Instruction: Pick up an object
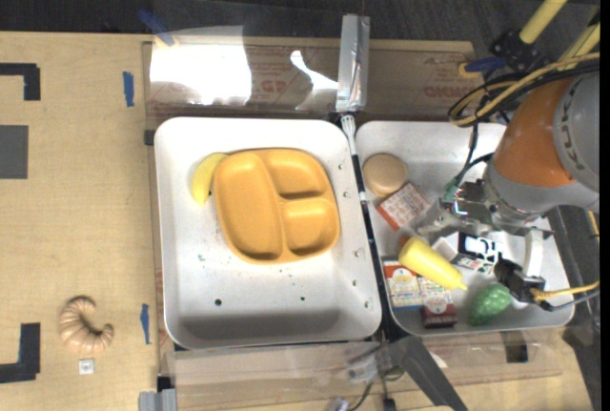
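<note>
Reach step, nothing gripped yet. End effector [474, 230] low in right bin [448, 134], over clutter; open or closed: can't tell. Candidate objs close by: yellow cone [431, 263] just left, green piece [491, 303] below, round tan lid [385, 174] up-left, cards [419, 288] near front wall. Next: pick one obj, center, descend. Tight room: far-right bin wall close. Left bin [181, 237] w/ orange tray [276, 203] roomier along front.

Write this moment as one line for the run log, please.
arm: above right bin | hand: hidden, grasp unconfirmed | right bin: yellow cone, green toy | left bin: orange divided tray
</note>
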